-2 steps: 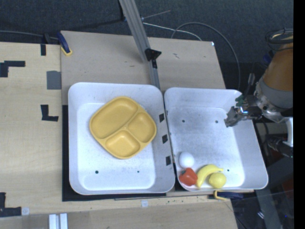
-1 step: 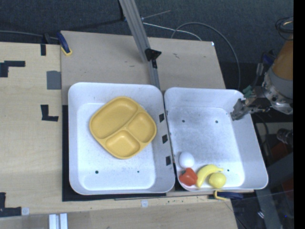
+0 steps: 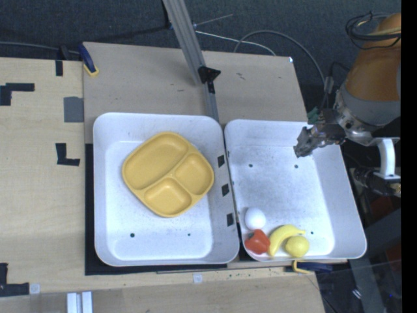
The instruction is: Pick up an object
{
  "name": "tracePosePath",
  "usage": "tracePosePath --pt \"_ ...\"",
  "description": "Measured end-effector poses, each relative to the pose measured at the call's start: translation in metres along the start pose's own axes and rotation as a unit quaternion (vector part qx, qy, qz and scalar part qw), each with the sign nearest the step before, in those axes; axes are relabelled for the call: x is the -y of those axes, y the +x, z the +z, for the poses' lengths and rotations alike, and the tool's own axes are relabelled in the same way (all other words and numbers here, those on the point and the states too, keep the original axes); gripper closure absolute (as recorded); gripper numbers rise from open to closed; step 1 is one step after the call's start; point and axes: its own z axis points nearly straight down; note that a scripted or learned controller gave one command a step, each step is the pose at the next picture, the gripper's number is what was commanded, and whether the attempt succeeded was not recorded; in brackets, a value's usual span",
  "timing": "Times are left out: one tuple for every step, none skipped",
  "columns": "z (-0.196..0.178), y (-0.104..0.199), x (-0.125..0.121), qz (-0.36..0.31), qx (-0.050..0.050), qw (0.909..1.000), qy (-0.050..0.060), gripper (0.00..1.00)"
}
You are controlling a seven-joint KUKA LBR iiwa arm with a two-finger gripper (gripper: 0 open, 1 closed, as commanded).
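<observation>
In the right bin (image 3: pixel 287 181), several small items cluster at the near left corner: a white egg-shaped object (image 3: pixel 254 218), a red piece (image 3: pixel 258 241), a yellow banana (image 3: pixel 282 235) and a yellow round fruit (image 3: pixel 297 246). My gripper (image 3: pixel 303 146) hangs over the bin's far right part, well apart from that cluster. Nothing shows between its dark fingers.
The left bin (image 3: pixel 156 240) holds a yellow divided tray (image 3: pixel 168 173). A grey metal pole (image 3: pixel 189 38) slants from the top toward the gap between the bins. A yellow-blue clamp (image 3: pixel 88 60) sits at the bench's far left corner.
</observation>
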Motion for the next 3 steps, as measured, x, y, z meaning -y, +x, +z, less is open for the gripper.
tracePosePath --pt "0.020 0.050 -0.021 0.000 0.000 1.0000 0.001 1.00" --pt "0.039 0.105 -0.036 -0.001 0.000 1.0000 0.001 1.00" --pt "0.034 0.155 -0.049 -0.001 0.000 1.0000 0.000 1.00"
